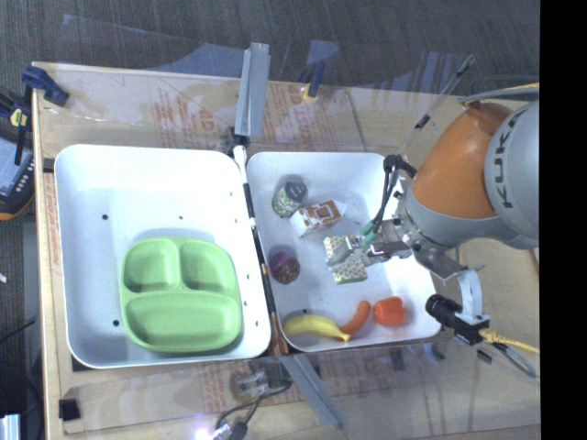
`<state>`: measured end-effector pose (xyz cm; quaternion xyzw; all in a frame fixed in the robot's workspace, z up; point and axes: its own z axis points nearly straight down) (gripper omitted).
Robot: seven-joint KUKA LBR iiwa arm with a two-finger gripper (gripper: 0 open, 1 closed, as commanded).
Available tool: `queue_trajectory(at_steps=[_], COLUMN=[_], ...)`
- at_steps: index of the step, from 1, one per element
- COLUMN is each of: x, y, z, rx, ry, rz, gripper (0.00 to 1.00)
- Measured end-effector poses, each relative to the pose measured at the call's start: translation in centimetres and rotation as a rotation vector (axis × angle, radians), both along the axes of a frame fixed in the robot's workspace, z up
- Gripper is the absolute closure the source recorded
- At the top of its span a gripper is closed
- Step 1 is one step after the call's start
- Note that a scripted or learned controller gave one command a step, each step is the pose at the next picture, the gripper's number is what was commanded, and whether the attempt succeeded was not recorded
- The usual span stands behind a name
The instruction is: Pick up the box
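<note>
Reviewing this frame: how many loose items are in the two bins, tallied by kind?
Food-shaped items: 4, namely banana, carrot, orange-red fruit, purple fruit
Boxes or cartons: 2, namely small carton, patterned box beside the claw
Cans: 1, can
Trays: 1, green divided tray
Total: 8

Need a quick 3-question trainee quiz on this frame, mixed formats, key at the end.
1. True or false: the green divided tray sits in the left bin.
2. Which lies nearest the front wall of the right bin? A) can B) banana C) small box
3. Fill in: the gripper is over the patterned ____ near the right bin's middle.

Key: 1 true; 2 B; 3 box.
</note>
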<state>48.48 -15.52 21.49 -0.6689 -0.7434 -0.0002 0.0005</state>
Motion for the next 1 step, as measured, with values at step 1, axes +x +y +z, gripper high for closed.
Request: queue_trajectory(at_steps=[1], x=[13.72], y=[1.99], z=[0.8], rx=[-0.001], ry=[0.002], rz=[0.042], gripper=[1.0])
